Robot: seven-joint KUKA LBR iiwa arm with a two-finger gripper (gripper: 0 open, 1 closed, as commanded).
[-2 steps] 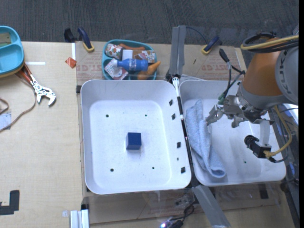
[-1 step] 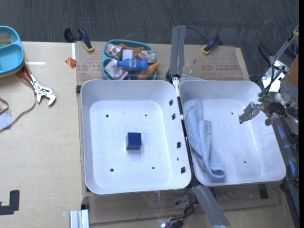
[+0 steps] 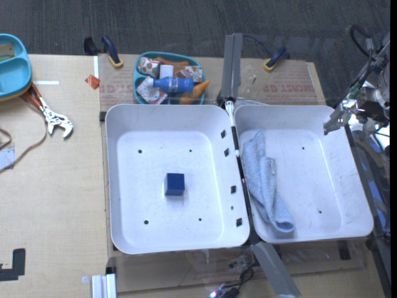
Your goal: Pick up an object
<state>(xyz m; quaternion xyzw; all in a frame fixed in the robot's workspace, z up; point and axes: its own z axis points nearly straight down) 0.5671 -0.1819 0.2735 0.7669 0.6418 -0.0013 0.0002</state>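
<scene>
Blue cube (image 3: 175, 184) in left bin (image 3: 118, 166), well apart from end effector (image 3: 332, 124); finger state unclear.

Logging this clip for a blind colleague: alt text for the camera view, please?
Two white bins side by side: the left bin holds a blue cube, the right bin a crumpled pale blue cloth. The gripper sits at the right bin's far right edge.

A dark grey carpeted floor (image 3: 186, 11) runs across the twelve o'clock side beyond a pale wooden bench (image 3: 49, 197). A cardboard sheet (image 3: 291, 82) with red print covers the bench toward one o'clock. Blue-and-yellow clamps (image 3: 111, 51) grip its far edge at eleven and one o'clock. Light falls evenly, casting soft shadows.
</scene>
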